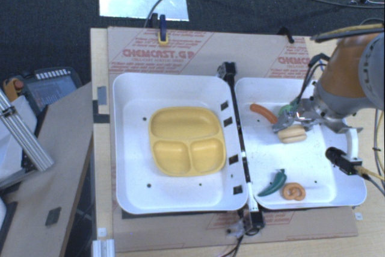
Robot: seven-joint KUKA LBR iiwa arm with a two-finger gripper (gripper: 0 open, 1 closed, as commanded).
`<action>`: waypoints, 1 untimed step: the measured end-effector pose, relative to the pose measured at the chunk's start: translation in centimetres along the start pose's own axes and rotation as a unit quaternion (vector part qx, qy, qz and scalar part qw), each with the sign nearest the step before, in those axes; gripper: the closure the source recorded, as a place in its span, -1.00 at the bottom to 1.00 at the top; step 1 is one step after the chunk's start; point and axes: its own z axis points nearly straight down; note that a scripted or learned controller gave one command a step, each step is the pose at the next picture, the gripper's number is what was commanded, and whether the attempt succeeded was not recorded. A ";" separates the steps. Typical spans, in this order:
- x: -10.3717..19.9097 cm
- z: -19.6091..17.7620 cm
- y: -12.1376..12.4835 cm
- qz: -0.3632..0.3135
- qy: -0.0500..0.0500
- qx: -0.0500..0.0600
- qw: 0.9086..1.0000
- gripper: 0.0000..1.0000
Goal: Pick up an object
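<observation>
In the right bin (337, 189) lie an orange-red sausage (262, 111), a tan bread roll (292, 135), a green pepper (272, 184) and a small brown pretzel (293, 192). My gripper (289, 118) reaches in from the right and hangs low over the bin's upper middle. It sits just above the bread roll and right of the sausage's end. Nothing is visibly held between its fingers. The grey arm with its orange band (346, 69) slants up to the right.
The left bin (129, 183) holds a yellow divided tray (185, 140). A black divider strip (236, 129) runs between the bins. A black fitting with a yellow cable (343, 161) sits at the right bin's right side. Grey table and rail (24, 135) stand at far left.
</observation>
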 end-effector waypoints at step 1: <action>0.5 -5.2 -0.7 -0.001 0.000 0.000 1.000 1.00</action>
